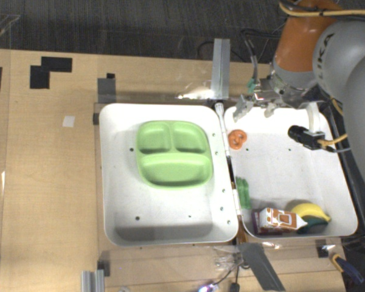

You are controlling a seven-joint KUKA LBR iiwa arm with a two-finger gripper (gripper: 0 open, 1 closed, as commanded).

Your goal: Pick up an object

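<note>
My gripper hangs over the far left corner of the right bin, its two fingers spread apart and open with nothing between them. A small orange round object lies just below and left of the gripper, near the bin's left wall. A green object lies along that same wall further forward. At the front of the right bin a brown and white carton lies beside a yellow banana.
The left bin holds a light green divided plate. A raised divider separates the two bins. The grey arm with its orange band reaches in from the upper right above the right bin's far side.
</note>
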